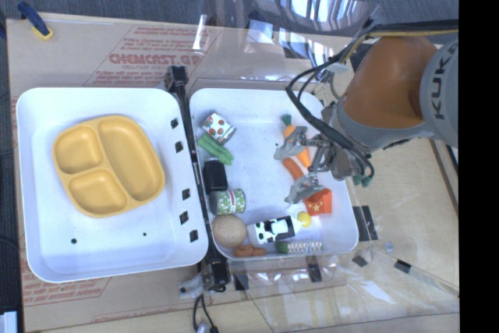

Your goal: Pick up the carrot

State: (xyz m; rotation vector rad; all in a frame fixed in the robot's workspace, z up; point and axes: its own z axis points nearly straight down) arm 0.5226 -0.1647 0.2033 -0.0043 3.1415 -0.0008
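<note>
One carrot (294,165) is straddled by the wide-open gripper (297,168) inside the right bin (257,101), not yet clamped, so closing and lifting are left.

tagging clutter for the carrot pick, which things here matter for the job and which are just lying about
Job:
- carrot, in the right bin
- gripper, over the carrot

Lying about:
- yellow divided plate in the left bin
- green can
- cow toy
- red block
- round beige ball
</note>
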